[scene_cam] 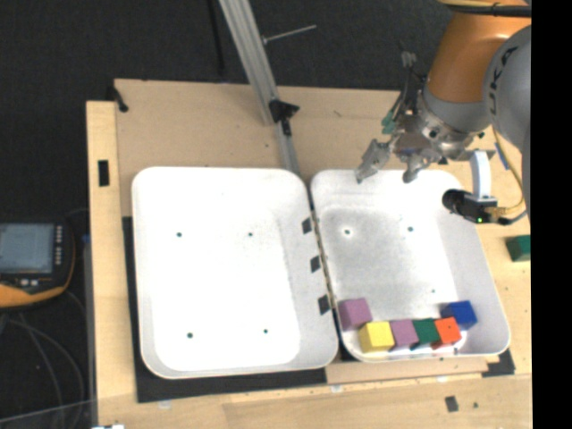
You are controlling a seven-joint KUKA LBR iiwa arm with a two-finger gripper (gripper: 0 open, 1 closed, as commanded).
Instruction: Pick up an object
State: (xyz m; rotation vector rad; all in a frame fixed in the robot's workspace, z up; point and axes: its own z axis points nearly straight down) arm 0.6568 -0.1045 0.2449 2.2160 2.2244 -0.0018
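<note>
Gripper (pixel 390 170) hung spread and empty over right bin's (pixel 474 239) far edge | blocks (pixel 407 327) huddled along near wall | risk: packed cubes could block the fingers, spoiling a grasp.

Right bin (pixel 411 239) middle open, blocks (pixel 407 329) crowd its near wall

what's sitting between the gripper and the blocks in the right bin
Nothing visible. The gripper hangs open over the right bin's far edge; the blocks cluster along its near edge, and bare white floor lies between them.
</note>
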